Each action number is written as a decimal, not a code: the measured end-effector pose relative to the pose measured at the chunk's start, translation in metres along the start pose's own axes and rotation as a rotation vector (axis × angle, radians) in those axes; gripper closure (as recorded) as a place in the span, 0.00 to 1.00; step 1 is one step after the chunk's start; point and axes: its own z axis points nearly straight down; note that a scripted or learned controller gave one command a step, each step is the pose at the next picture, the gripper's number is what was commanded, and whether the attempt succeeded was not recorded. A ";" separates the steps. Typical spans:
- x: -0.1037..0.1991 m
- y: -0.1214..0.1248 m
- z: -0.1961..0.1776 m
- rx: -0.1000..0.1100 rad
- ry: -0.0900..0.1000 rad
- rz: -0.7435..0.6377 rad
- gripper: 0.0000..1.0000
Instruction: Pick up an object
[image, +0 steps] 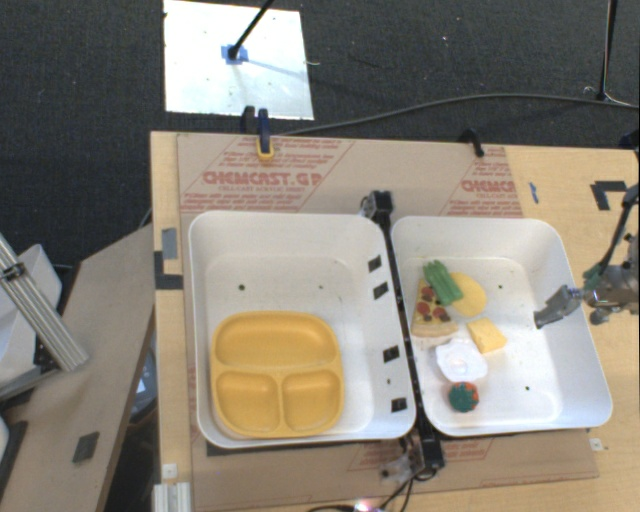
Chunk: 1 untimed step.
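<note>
Two shallow white bins sit side by side on the table (560, 175), the left bin (285, 232) at the middle of the frame and the right bin (545, 240) toward the right.

In the camera view, a yellow divided tray (279, 374) lies in the lower part of the left bin, with one long compartment above two smaller ones. The right bin holds a small cluster against its left wall. A green piece (441, 280) lies tilted at the top, overlapping a pizza-slice toy (432, 311) and a round yellow piece (468, 296), so the edges of both are partly covered. Just below and to the right sits a yellow block (487, 336). Beneath that lies a white crumpled item (461, 359), too indistinct to name, and touching its lower edge is a small green ball with a red patch (462, 397).

The gripper (550, 309) enters from the right edge of the frame, over the right part of the right bin, well apart from the cluster and nearest the yellow block. Most of the arm is cut off by the frame edge, and only a grey tip shows clearly; whether it is spread or closed cannot be made out, and nothing is visibly held in it.

A blue and yellow clamp (263, 133) grips the table's upper edge in the upper left of the frame.
</note>
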 end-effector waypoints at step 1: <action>0.001 0.003 -0.007 -0.012 -0.003 -0.004 0.00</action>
